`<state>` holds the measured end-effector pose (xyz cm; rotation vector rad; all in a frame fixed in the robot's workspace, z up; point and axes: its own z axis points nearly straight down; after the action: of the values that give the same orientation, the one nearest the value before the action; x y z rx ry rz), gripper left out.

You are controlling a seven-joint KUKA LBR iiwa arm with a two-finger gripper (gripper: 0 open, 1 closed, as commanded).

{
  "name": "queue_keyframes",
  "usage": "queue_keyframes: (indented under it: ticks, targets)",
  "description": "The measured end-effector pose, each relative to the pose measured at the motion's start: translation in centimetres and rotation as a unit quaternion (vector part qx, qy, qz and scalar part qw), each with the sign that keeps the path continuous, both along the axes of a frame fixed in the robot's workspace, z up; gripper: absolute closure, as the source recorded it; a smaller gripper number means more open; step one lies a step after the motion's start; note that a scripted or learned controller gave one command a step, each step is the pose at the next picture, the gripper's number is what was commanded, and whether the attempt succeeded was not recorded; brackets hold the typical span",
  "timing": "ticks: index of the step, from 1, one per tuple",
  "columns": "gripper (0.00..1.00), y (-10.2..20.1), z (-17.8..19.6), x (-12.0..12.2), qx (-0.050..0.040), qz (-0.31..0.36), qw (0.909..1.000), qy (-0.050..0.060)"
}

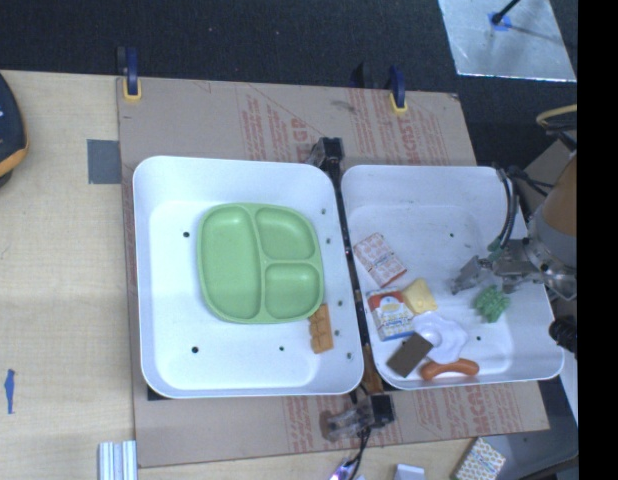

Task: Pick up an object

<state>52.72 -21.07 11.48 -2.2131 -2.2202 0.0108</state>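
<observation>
1. A pale wood-grain table (59, 298) fills the left and lower part of the camera view.
2. A brown cardboard sheet (279, 118) lies on it, held at its far edge by two blue-and-yellow clamps (130, 74).
3. Beyond is dark carpeted floor (239, 13), with a pale grey patch (504, 23) at upper right.
4. A grey tape square (103, 160) sits on the table left of the cardboard.

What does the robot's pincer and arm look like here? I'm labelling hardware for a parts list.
The pincer is a small grey metal assembly with thin, dull fingers pointing toward the view's left. Dark cables loop up behind it. The arm enters at the right edge, showing a brownish-orange patch; its finer details are too blurred to tell.
</observation>
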Motion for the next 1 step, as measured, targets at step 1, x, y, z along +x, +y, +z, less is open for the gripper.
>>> queue_keyframes:
  ticks: [1]
  targets:
    - [0.0, 0.72, -0.9, -2.7, 0.0009, 0.001, 1.0, -0.001]
